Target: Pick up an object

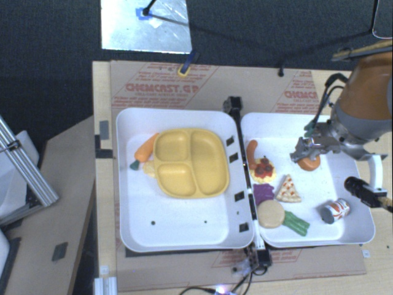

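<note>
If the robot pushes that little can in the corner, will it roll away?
Probably. The can lies on its side in the right bin, so its round body would likely roll. It looks small, so probably light, and its smooth surface may be slippery.

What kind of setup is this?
Likely a robot lab pick-and-place bench: a gripper on a grey arm over two white bins, toy food such as a pizza slice, and a yellow divided plate.

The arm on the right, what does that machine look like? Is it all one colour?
No, it has two main colours. The arm is a rounded grey body with a broad orange band above the wrist. Thin black cables loop along its side. At its end is a small gripper of dull grey metal, with dark parts. A black cylindrical piece sticks out lower down.
</note>
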Available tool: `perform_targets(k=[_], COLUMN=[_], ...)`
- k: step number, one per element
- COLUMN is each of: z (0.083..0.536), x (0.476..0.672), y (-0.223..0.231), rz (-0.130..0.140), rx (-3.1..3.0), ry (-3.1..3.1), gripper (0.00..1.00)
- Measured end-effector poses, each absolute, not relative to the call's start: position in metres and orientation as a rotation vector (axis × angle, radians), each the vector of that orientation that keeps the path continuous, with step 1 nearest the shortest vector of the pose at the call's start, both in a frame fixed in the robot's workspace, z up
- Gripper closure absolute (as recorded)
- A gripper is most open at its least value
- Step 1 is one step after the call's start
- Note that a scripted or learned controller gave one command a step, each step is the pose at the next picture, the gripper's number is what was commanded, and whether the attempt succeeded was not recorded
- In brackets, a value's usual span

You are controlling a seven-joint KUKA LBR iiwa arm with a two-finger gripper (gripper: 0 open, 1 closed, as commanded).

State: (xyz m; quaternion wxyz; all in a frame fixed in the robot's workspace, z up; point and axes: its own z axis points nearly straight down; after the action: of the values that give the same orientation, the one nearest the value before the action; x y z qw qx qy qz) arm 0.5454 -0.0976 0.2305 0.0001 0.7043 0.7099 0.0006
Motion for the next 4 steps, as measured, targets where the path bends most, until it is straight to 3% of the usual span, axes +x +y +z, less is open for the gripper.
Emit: perform_targets(k=[1, 2, 3, 4], z=[0.239, 0.219, 0.234, 0.234], x=[0.534, 0.523, 0.515, 0.515], y=[-0.045, 0.004, 0.027, 0.023], rz=[0.003, 0.002, 0.004, 0.003], rx=[2.212, 2.215, 2.213, 2.218], ry=[2.232, 2.228, 2.229, 2.224], gripper=[1.00, 1.00, 1.00, 1.00])
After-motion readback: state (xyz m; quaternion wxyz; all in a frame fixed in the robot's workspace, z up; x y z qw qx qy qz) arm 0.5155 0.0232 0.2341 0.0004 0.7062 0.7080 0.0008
